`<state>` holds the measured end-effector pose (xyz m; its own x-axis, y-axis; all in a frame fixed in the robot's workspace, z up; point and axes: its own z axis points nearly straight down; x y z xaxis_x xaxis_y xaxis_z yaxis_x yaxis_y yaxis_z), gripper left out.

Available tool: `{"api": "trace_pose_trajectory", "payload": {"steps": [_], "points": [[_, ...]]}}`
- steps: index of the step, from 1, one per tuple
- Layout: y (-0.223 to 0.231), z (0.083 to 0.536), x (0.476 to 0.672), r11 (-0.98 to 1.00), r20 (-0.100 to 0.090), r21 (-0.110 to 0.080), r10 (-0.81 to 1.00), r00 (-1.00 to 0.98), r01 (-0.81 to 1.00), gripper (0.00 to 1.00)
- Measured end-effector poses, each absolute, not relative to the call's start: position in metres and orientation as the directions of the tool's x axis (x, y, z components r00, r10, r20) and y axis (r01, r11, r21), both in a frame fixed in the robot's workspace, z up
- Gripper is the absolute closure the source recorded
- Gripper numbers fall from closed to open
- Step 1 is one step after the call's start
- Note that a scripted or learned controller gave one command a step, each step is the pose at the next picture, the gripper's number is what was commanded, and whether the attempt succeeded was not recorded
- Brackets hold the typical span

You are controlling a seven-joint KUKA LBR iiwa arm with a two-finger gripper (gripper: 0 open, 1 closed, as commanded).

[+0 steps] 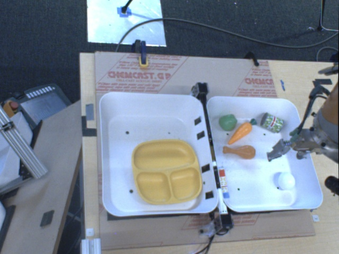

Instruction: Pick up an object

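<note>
The right bin point(304, 142) holds the things on offer. A green ball point(228, 122) sits near its upper left, and an orange carrot point(241, 132) lies slanted just beside it, its leafy end pointing up toward a small can with a green and white label point(271, 122), which lies on its side. Below the carrot lies a brown drumstick point(240, 152), stretched left to right. A white egg point(285, 181) rests near the lower right corner, well apart from the rest.

The gripper point(277, 152) hangs over the right half of this bin, between the drumstick and the egg, reaching in from the right on the grey arm point(324, 136). Whether it is spread or pressed together I cannot tell from here; nothing can be seen pinched in it.

The left bin point(114, 142) holds a yellow divided plate point(166, 170), lying toward its lower right. Both bins sit on a brown cardboard sheet point(159, 74) printed with red letters.
</note>
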<state>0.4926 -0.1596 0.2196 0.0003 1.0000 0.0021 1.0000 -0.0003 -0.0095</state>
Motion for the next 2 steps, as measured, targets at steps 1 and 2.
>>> {"api": "trace_pose_trajectory", "payload": {"steps": [1, 2], "points": [[-0.159, 0.225, 0.495, 0.003, 0.000, 0.001, 1.000, -0.003, 1.000, 0.00], [-0.159, 0.178, 0.487, 0.001, 0.001, -0.002, 1.000, -0.001, 1.000, 0.00]]}}
